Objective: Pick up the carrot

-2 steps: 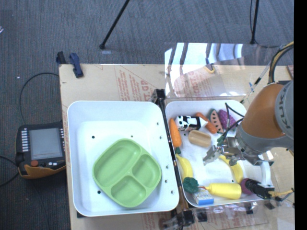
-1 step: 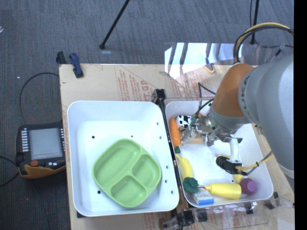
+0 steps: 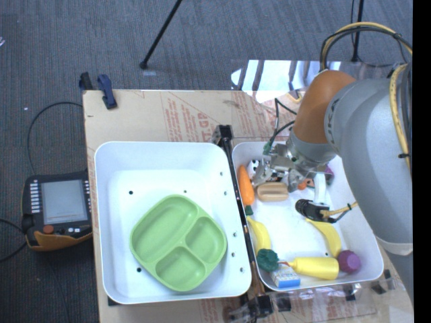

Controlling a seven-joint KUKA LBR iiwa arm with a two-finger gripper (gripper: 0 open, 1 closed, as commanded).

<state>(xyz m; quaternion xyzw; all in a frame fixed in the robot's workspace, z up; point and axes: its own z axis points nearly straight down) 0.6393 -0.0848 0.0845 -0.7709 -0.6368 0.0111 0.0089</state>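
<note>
— Where's the arm (image 3: 367, 140)?
— Reaching in from the right, bent low over the right bin (image 3: 367, 244), tool (image 3: 279, 170) pointing down near its far left corner.
— Is it gripping anything?
— Can't tell; the fingers are a blur. The carrot (image 3: 246, 185) lies along the left wall, just beside the tool.

Orange carrot (image 3: 246, 185): smooth, slightly glossy, plastic-looking. Shallow white plastic bins (image 3: 111, 180): smooth, satin sheen. Green three-compartment plastic plate (image 3: 178, 242): matt, smooth. Yellow toy bananas (image 3: 260, 234): glossy plastic look. Tan bread-shaped block (image 3: 273, 192): matt. Brown cardboard sheet covering the table (image 3: 168, 116): matt paper surface with red print. Grey arm housing (image 3: 374, 153): smooth, painted look, soft sheen; orange band (image 3: 313, 113) the same finish. Dark floor carpet (image 3: 67, 32): rough, ribbed textile.
</note>
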